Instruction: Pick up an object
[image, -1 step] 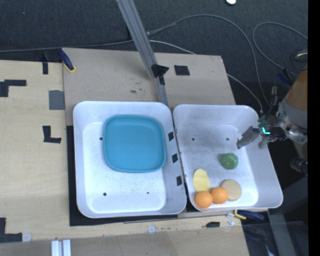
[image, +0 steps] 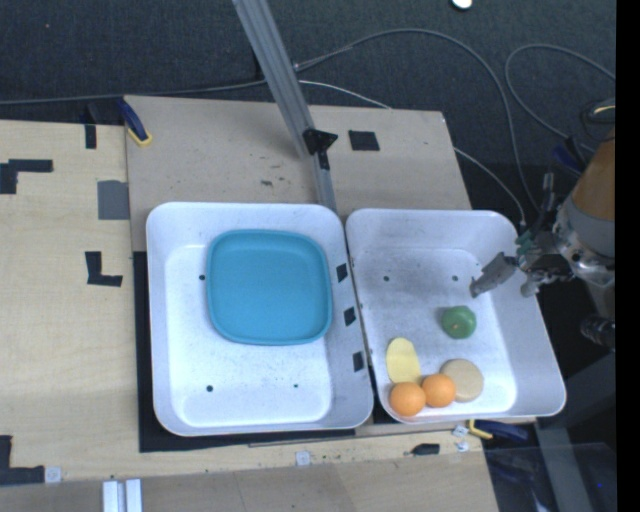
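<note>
Green ball (image: 459, 321) sits mid right bin (image: 420, 240), small, likely light and rollable; gripper (image: 505, 272) hovers near the right rim, fingers apart, holding nothing; best pinched across its middle.

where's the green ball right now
In the right bin, alone near its middle, just above the beige ball and below-left of the gripper.

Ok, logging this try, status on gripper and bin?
Gripper over right bin, nothing between its fingers. Green ball nearest, just below it. Oranges, yellow piece, beige ball clustered at the near edge.
</note>
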